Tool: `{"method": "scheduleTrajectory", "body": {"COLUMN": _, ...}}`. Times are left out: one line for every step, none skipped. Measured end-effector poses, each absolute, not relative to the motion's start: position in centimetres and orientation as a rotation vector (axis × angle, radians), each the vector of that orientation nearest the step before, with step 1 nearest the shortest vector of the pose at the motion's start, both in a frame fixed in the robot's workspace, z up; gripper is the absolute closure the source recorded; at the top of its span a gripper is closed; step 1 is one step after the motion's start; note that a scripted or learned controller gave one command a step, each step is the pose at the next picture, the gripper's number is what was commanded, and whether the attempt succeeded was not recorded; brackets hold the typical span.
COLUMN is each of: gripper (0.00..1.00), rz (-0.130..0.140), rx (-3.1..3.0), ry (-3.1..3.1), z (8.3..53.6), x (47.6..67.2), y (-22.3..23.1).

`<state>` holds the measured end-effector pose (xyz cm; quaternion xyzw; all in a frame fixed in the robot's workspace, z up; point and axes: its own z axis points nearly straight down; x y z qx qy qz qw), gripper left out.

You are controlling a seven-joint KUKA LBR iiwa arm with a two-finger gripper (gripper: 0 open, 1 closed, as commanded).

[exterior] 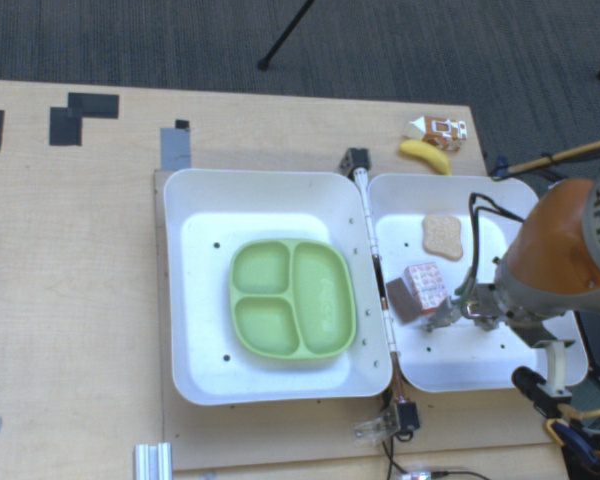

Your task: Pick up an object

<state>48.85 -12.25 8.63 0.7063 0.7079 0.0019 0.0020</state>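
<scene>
Reaching in from the right, the arm [555, 253] bent low over the right bin [480, 363], its orange band above the wrist and the gripper [448, 315] stretched leftward close to the bin floor. The gripper tips lay just beside the lower right corner of a small patterned box [420, 290], which sat tilted near the bin's left wall; whether they touched the box could not be told, nor whether the gripper was released or clenched. Nothing showed between its tips.

Beyond the box, toward the bin's far wall, a tan bread slice [442, 236] lay flat, apart from box and gripper. Left of the right bin, the left bin [195, 268] carried a green divided plate [292, 300] with three compartments. On the counter [70, 298] beyond the right bin's far rim lay a yellow banana [425, 155] and, just beside it, a small orange-and-white carton [442, 128]. A black cable [490, 223] looped over the right bin near the arm.
</scene>
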Motion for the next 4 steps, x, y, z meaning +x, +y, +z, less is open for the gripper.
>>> {"method": "scheduleTrajectory", "body": {"gripper": 1.0, "rz": 0.012, "rx": 2.211, "ry": 2.219, "z": 9.8, "x": 49.1, "y": -12.2}}
{"method": "scheduleTrajectory", "body": {"gripper": 0.0, "rz": 0.012, "rx": 2.211, "ry": 2.219, "z": 9.8, "x": 49.1, "y": -12.2}}
{"method": "scheduleTrajectory", "body": {"gripper": 1.0, "rz": 0.016, "rx": 2.208, "ry": 2.22, "z": 10.8, "x": 49.2, "y": -12.2}}
{"method": "scheduleTrajectory", "body": {"gripper": 0.0, "rz": 0.015, "rx": 2.208, "ry": 2.22, "z": 10.8, "x": 49.2, "y": -12.2}}
